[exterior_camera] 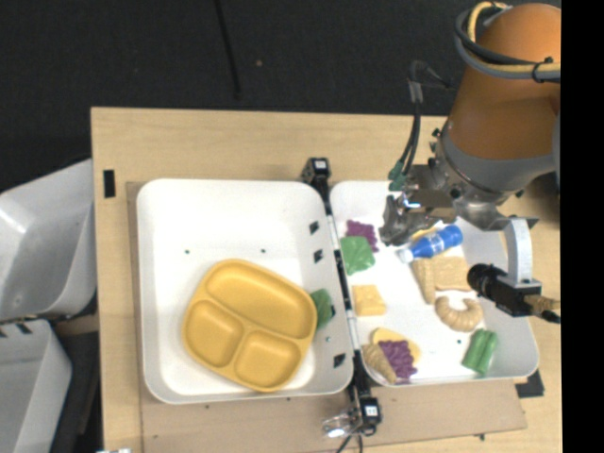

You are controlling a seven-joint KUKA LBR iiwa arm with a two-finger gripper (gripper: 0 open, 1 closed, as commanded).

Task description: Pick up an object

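You're at the approach: the black two-finger gripper (401,226) hovers beside the small blue plastic bottle (436,243); its opening I cannot tell. Next, descend squarely.

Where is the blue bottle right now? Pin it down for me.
In the camera view, the blue bottle lies in the right bin, toward its far end, just right of the gripper and just above the cracker.

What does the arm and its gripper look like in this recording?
The arm is bulky and rounded: a broad orange band above a grey wrist section. Dark cables loop around its top and run down its left side. The gripper below is a compact dark metal assembly with small green and blue bits near the cable ends.
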